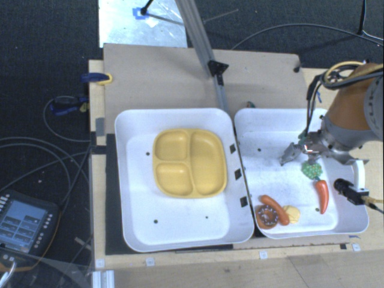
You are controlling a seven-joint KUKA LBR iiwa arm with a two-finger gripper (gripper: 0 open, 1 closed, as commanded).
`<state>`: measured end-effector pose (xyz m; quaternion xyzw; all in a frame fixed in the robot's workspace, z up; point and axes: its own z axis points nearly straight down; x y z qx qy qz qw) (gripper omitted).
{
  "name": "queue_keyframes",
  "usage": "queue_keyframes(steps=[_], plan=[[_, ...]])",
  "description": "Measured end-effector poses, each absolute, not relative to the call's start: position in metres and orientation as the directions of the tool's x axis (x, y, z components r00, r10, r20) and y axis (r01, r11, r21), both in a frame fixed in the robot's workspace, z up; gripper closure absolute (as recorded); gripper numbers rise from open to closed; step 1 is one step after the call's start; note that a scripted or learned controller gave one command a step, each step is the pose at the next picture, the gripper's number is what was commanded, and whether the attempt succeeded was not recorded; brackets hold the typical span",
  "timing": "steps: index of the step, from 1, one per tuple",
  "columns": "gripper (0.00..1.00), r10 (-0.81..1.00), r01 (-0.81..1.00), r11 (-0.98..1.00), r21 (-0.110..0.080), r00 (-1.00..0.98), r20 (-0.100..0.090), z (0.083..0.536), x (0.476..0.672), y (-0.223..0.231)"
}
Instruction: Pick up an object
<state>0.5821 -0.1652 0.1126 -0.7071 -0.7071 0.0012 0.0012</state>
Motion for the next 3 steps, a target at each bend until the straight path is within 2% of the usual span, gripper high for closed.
queue_keyframes(steps=[1,2,3], plan=[[0.0,1.0,1.0,0.0,-0.001,0.0,0.0,0.09,0.582,-0.165],[1.0,1.0,1.0,0.0,0.004,0.0,0.0,0.102,0.584,-0.165],[1.0,1.0,1.0,-0.001,0.006,0.001,-0.002,0.153,0.577,-0.171]])
